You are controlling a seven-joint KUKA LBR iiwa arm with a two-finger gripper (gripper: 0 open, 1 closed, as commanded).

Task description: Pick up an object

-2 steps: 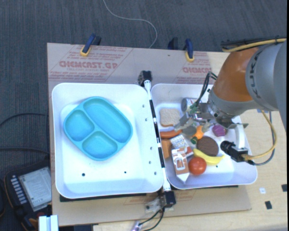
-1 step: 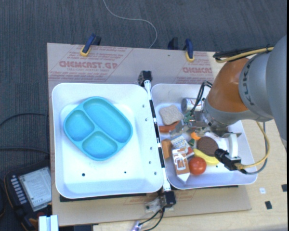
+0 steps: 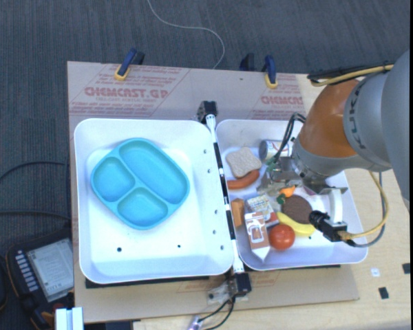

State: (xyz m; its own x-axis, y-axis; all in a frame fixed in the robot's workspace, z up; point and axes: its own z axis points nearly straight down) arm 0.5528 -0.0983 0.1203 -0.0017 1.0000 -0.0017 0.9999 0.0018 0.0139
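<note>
Hand: the hand sat low over the middle of the right bin, below the orange-banded wrist; I could not tell whether it was released or clenched.
Targets: toy foods crowded that bin, with a bread slice at 10 o'clock from the hand, a sausage at 9, a tomato at 6, and a banana under a brown patty at 5.
Packets: printed packets lay at 7 o'clock, touching the tomato.
Left bin: the left bin carried a blue divided plate.
Advice: going well probably meant choosing one piece with free sides, such as the tomato, coming straight down, closing squarely and lifting slowly.
Risk: neighbours touched, so two might have been nudged together.
</note>
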